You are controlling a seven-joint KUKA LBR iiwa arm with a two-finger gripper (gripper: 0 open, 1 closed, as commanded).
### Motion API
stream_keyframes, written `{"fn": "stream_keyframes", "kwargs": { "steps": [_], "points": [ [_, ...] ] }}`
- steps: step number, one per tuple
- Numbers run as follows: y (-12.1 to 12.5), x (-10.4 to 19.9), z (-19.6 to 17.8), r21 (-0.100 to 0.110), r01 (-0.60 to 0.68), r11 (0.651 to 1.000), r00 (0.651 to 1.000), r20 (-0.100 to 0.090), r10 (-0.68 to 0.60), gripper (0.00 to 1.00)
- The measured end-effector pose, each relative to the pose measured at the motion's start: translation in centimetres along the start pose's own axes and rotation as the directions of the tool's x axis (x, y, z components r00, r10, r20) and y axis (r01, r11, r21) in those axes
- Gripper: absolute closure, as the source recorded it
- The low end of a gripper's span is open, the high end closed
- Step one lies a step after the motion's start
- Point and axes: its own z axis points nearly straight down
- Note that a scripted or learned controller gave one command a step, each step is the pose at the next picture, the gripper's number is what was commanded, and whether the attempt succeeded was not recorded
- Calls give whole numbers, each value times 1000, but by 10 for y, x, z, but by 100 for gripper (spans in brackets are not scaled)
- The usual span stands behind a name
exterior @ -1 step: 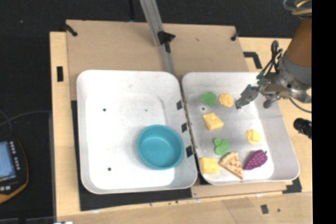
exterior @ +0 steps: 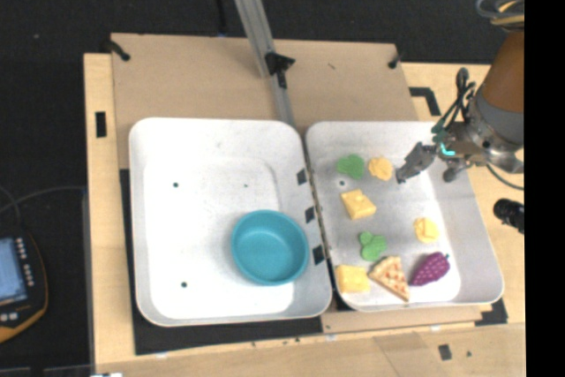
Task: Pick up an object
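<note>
yellow lump point(exterior: 380, 168) | just left of gripper point(exterior: 430, 164), right bin point(exterior: 481, 252) top | fingers apart, holding nothing | nearest target

A dark floor point(exterior: 53, 4) is seen around a tan wooden bench point(exterior: 212, 88), which spreads left of and beneath the gripper point(exterior: 415, 163). A grey metal pole point(exterior: 250, 9) rises up and left of it. A handheld screen device point(exterior: 18, 274) lies far left, lower down.
</note>
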Motion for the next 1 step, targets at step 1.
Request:
{"fn": "stream_keyframes", "kwargs": {
  "steps": [1],
  "points": [
    [2, 3, 43, 5, -3, 1000, 1000, 1, 3, 0]
  ]
}}
